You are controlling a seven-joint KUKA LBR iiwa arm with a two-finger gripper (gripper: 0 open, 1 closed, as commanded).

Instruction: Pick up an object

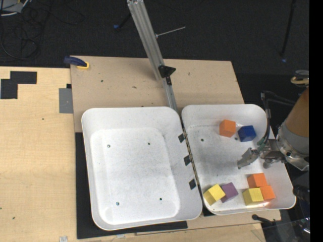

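Over the right-hand shallow white bin (202, 116), the grey metal end effector (250, 156) hangs low with its fingers apart, gripping nothing. Small foam cubes lie around it: an orange cube (227, 128) touching a blue cube (247, 133) near the far wall, and yellow (214, 193), purple (229, 190), yellow (253, 196) and orange (260, 183) cubes near the front rim.

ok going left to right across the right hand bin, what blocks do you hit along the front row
yellow block → purple block → second yellow block → orange block, all within the right bin.
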